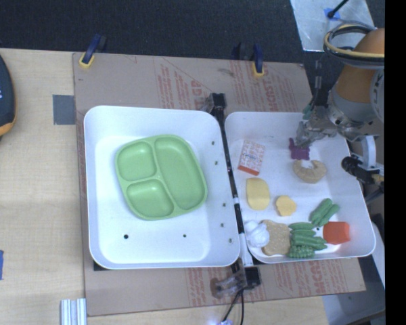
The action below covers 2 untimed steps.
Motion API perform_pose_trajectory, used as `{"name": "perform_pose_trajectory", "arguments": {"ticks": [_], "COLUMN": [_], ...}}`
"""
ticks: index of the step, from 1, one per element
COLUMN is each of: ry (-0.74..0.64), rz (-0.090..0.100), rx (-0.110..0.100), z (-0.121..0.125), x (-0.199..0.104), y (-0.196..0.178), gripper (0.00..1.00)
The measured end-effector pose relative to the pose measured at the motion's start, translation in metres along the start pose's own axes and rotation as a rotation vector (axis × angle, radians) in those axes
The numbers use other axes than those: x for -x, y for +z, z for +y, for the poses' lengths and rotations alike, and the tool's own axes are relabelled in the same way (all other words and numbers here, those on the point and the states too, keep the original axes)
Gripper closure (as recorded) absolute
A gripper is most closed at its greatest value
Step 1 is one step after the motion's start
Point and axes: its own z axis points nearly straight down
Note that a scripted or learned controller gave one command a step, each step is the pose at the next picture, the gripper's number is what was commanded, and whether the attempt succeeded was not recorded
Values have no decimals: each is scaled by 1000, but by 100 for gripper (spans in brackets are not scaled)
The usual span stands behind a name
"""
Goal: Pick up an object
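So the gripper [303, 143] is down in the right bin [365, 212], up near its far right corner, and there's a small purple piece [299, 152] right at its tip. I honestly can't tell if the gripper has it clamped or is just resting on it, the view's too blurry there. Just below that sits a tan bagel-looking thing [310, 170]. The rest of that bin is toy food: a red-and-white packet [252, 156], a yellow block [258, 193], a smaller yellow chunk [285, 205], green pods [323, 212], a red-orange cube [336, 232], a slice of toast [276, 237] and green beans [304, 242]. The left bin [101, 242] has a green divided plate [162, 176] sitting in the middle.
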Motion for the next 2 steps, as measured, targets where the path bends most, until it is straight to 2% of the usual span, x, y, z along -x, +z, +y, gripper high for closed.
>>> {"name": "perform_pose_trajectory", "arguments": {"ticks": [1,2], "ry": [0,3], "rz": [0,0], "rx": [-1,1], "z": [0,0], "x": [0,13], "y": [0,12], "gripper": [0,0]}}
